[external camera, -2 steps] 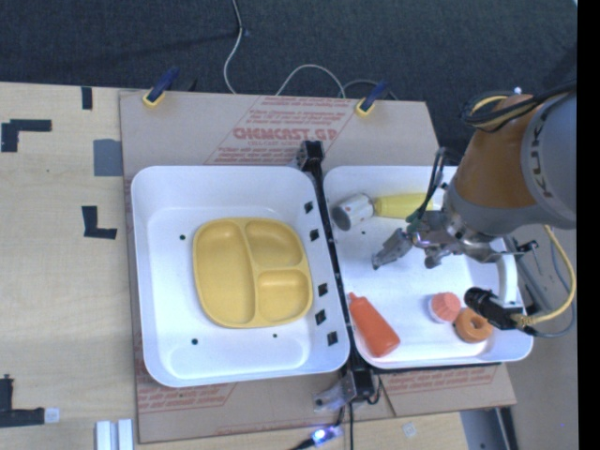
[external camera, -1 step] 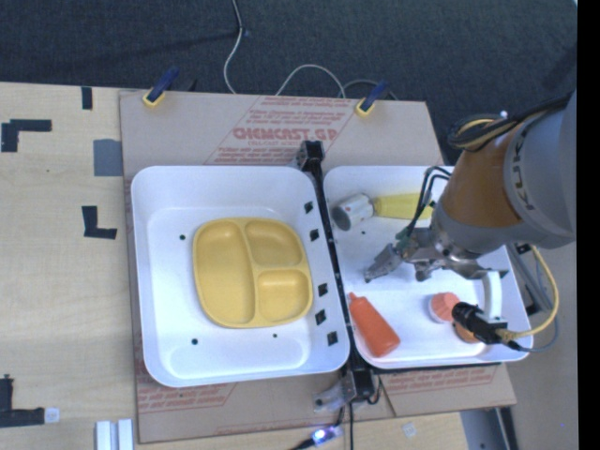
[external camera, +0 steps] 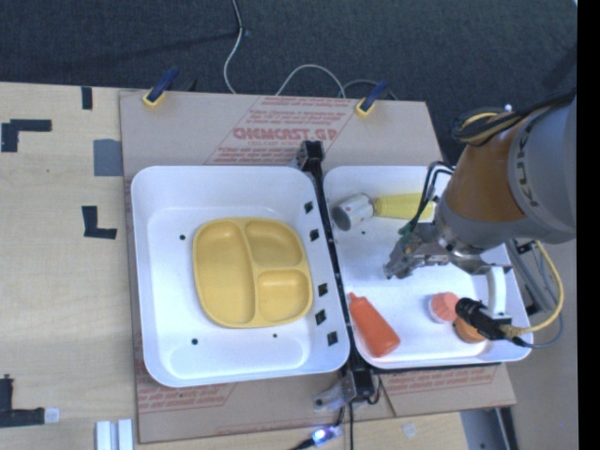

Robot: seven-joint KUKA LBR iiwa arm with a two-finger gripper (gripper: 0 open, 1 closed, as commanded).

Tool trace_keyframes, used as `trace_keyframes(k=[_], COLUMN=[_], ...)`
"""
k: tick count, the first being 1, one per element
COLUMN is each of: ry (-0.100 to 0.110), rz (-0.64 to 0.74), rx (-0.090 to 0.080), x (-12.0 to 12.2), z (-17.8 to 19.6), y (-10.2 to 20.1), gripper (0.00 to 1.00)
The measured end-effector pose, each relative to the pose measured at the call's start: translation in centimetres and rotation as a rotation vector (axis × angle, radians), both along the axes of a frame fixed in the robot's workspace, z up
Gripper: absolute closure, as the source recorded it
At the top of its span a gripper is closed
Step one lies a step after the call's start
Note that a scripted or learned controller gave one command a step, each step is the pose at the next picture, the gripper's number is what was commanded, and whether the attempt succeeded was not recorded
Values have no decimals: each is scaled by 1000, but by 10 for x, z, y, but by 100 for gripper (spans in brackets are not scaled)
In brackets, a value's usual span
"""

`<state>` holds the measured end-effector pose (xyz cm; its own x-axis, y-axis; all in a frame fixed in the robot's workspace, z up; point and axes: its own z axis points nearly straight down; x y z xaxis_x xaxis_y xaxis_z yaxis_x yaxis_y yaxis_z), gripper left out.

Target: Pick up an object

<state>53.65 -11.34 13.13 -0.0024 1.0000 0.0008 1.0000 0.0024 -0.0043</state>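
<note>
The claw (external camera: pixel 397 266), grip state unclear, hangs between yellow tool (external camera: pixel 375 206) and orange bottle (external camera: pixel 373 325).

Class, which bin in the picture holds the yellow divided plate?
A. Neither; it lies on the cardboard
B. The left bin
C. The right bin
B: the yellow divided plate lies flat on the floor of the left bin, across the divider from the arm.

Left of my pincer (external camera: pixel 401 262) I see a matt yellow plastic tray (external camera: pixel 251 272) in a glossy white plastic bin (external camera: pixel 159 345). Under both bins lies rough brown cardboard (external camera: pixel 281 131). Below-left sits a smooth orange plastic piece (external camera: pixel 373 325).
</note>
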Motion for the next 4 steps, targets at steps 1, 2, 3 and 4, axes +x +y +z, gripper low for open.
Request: trace_keyframes(k=[1, 2, 3, 4], ry=[-9, -10, -5, -3], rz=[0, -1, -1, 3], rx=[-1, -2, -1, -1], x=[5, 7, 7, 12], z=[58, 122, 139, 125], y=[9, 9, 10, 57], gripper=[100, 100, 100, 100])
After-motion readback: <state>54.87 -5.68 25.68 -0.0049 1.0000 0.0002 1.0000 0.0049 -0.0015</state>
